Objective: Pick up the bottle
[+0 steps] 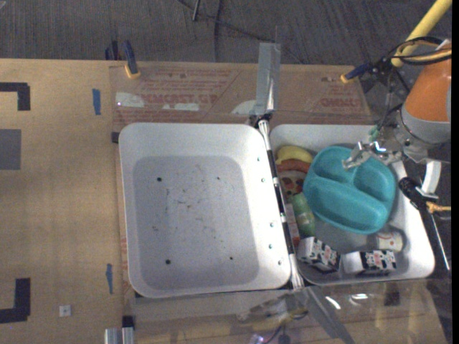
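Mostly buried under the teal tray (351, 188) — green bottle (303, 214), banana (293, 153); arm (427, 102) cut off at right edge.

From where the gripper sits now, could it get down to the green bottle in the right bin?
Probably not directly. The gripper sits over the teal tray, which overlaps the green bottle wedged against the right bin's left wall among other items.
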Motion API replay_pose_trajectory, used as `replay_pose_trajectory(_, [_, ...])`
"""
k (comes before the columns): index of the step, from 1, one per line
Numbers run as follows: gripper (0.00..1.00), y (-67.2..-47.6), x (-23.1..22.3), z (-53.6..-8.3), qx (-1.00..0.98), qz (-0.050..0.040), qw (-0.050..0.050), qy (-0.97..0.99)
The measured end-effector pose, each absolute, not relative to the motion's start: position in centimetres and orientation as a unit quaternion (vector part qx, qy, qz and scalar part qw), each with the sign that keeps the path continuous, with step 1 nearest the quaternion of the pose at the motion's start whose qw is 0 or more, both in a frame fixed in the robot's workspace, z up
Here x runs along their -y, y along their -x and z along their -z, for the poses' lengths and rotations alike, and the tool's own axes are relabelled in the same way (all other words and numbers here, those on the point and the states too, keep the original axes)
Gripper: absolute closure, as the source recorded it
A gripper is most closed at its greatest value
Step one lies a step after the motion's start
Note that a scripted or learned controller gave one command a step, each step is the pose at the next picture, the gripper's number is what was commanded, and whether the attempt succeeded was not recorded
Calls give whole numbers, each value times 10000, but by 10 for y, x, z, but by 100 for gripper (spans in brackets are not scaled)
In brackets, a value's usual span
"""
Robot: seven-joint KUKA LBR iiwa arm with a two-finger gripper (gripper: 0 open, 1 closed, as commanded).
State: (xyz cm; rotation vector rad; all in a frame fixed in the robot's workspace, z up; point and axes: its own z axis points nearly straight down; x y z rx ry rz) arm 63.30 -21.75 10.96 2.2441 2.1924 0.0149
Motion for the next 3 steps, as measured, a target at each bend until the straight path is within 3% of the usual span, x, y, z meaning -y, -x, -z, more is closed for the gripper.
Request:
replay_pose_trajectory(1, [0, -651, 211, -93, -7012, -72, 19, -7130])
replay_pose_trajectory(2, [100, -652, 212, -103, -7021, -55, 51, -7121])
replay_pose_trajectory(3, [100, -667, 156, -197, -6872, 6, 22, -7264])
